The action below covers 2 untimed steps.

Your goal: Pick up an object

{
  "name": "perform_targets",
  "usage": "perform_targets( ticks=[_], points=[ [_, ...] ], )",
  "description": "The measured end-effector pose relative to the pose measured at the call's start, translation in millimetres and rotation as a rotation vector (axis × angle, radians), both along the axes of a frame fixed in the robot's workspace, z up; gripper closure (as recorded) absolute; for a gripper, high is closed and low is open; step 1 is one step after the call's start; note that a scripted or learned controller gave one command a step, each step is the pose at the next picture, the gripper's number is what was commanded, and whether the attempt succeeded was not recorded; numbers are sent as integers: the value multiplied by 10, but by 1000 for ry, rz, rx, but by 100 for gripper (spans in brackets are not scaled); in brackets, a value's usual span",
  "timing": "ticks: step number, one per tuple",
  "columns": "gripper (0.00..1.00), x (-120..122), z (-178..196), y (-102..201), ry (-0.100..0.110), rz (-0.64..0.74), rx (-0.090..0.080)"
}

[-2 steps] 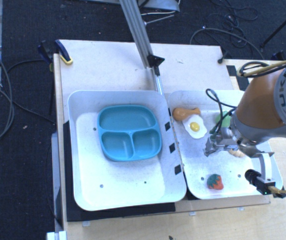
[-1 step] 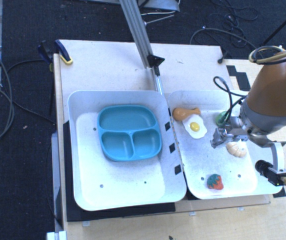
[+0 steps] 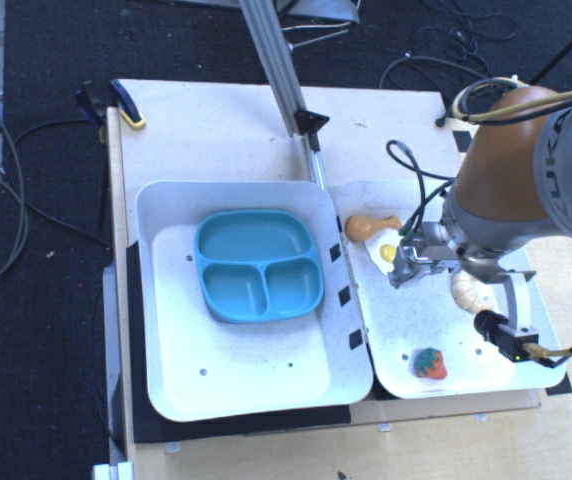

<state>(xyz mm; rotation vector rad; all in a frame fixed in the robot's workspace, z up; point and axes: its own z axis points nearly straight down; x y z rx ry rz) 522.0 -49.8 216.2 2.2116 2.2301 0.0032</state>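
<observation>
Two white bins sit side by side on the worktop (image 3: 216, 118). Left bin (image 3: 166, 358) holds a blue plate (image 3: 260, 265) with three compartments, lying flat near the bin's middle. Right bin (image 3: 386, 353) holds four small items. A strawberry (image 3: 429, 364), red with a green top, lies near the front edge, well apart from the others. An orange pear-shaped piece (image 3: 368, 227) lies at the bin's far left corner, narrow end pointing right. Just beside it, a fried egg (image 3: 385, 254), white with a yellow centre, is partly covered by the gripper. A cream, lumpy item (image 3: 466, 291) lies under the arm's wrist; its full shape is hidden.

Gripper (image 3: 406, 266) hangs low over the right bin, next to the egg. Fingers: whether open or closed cannot be told, and nothing is visibly between them. Grey arm (image 3: 516, 188) with its orange band enters from the right, cables trailing along it.
</observation>
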Motion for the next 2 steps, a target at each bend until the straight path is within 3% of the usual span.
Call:
perform_targets(
  ticks=[2],
  points=[
    [100,455,35,1124,-2,1,1]
  ],
)
